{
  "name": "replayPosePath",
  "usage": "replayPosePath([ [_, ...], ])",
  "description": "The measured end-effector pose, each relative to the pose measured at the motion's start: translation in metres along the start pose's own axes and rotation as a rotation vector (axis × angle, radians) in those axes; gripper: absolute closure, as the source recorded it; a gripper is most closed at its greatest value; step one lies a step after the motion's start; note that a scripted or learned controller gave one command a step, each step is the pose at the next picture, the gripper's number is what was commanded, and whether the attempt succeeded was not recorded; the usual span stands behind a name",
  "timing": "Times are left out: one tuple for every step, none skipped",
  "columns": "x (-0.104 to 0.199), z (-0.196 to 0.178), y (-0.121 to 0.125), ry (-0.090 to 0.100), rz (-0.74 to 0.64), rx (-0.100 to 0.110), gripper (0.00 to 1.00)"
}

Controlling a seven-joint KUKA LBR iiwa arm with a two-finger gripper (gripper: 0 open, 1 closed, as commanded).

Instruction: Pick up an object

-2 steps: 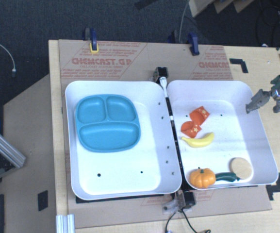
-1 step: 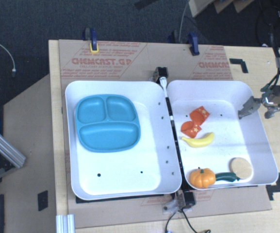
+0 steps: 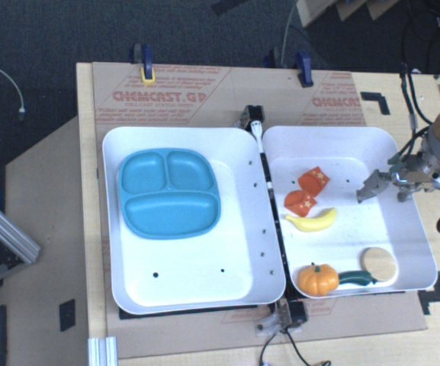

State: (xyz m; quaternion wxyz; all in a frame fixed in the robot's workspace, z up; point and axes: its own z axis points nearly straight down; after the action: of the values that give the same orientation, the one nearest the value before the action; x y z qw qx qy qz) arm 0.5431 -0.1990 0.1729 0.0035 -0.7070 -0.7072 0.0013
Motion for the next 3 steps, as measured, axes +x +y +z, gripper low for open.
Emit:
replayPosePath([
  [-0.008, 0.057, 0.004, -0.001, 0.001, -0.002, 0.0],
  [-0.008, 0.043, 0.006, -0.005, 0.0, -0.009, 1.0],
  [-0.013, -0.02, 0.009, -0.007, 0.0, -0.015, 1.0],
])
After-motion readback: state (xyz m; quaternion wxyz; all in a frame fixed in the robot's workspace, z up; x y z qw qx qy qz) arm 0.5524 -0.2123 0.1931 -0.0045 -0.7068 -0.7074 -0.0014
